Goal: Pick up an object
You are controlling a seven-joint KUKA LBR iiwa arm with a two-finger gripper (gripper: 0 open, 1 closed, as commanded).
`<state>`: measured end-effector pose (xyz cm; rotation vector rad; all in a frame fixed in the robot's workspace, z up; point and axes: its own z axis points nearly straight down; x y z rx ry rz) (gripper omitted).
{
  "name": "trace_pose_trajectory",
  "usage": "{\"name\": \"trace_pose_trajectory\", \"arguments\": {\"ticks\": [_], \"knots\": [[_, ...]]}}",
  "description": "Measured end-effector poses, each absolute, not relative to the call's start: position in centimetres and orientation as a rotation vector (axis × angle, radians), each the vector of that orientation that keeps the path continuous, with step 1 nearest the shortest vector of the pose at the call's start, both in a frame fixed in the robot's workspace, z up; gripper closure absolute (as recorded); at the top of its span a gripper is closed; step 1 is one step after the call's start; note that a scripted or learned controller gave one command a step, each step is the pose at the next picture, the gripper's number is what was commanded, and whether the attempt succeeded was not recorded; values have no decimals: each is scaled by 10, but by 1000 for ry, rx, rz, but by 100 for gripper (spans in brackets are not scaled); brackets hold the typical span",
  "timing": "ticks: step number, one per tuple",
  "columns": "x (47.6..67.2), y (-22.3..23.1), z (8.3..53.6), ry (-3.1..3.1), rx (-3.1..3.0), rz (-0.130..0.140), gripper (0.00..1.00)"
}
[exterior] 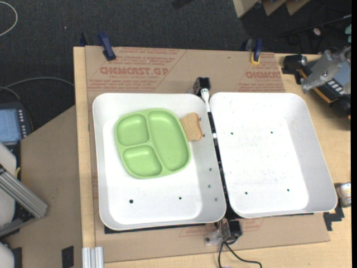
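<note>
A light green plate point(152, 143) with three compartments lies in the left bin point(114, 205), toward its far side. A small tan piece that looks like a slice of bread or a cracker point(192, 127) rests against the plate's right rim, close to the wall between the bins. The grey end of my arm with the gripper point(322, 75) sits at the far right, outside the right bin point(268, 155) and past its far corner, well away from both objects. Nothing shows in its grasp.
The bins stand side by side on a brown cardboard sheet point(139, 66) held by clamps point(106, 46) at the back. A black fitting point(202, 85) sits at the far end of the seam between the bins. Cables hang at the front.
</note>
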<state>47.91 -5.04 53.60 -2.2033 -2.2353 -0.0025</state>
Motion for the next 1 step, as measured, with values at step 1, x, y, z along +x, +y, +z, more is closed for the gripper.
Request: {"name": "trace_pose_trajectory", "arguments": {"ticks": [1], "knots": [[479,46,535,-2233,-2207,0,0]]}}
